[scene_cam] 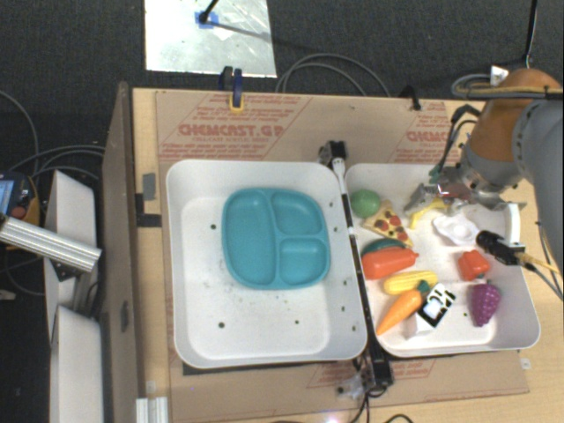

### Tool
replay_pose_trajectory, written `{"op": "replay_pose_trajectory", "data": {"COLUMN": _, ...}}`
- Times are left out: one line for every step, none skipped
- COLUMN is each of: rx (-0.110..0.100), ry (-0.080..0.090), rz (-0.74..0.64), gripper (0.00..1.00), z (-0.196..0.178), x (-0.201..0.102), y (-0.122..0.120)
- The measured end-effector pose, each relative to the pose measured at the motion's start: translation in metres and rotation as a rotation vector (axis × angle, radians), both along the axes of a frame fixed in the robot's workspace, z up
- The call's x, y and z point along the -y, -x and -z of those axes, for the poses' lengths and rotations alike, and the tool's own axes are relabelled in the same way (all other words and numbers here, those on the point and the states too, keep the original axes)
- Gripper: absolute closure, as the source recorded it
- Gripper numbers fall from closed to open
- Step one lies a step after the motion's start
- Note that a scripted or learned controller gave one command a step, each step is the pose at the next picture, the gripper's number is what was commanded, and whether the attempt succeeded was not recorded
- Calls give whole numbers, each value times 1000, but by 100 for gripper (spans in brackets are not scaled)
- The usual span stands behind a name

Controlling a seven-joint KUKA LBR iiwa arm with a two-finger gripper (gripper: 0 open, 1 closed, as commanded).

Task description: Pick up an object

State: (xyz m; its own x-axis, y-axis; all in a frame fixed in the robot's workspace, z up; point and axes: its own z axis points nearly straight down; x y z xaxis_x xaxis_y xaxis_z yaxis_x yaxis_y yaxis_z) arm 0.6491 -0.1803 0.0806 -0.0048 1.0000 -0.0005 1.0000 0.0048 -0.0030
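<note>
Nothing is lifted yet: the hand (429, 194) is lowered beside the banana (426, 211); its grip cannot be told.

A blue divided plate (275, 238) sits in the left bin (189, 324), and there's a blue and yellow clamp (234, 87) on the cardboard's (264, 126) far edge.
</note>
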Motion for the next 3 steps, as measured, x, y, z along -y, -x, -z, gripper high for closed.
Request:
{"op": "replay_pose_trajectory", "data": {"rx": 13, "ry": 2, "rz": -1, "gripper": 0, "z": -75, "x": 3, "y": -5}}
{"op": "replay_pose_trajectory", "data": {"rx": 0, "ry": -1, "rz": -2, "gripper": 0, "z": 0, "x": -2, "y": -7}}
{"op": "replay_pose_trajectory", "data": {"rx": 7, "ry": 2, "rz": -3, "gripper": 100, "z": -15, "x": -1, "y": -10}}
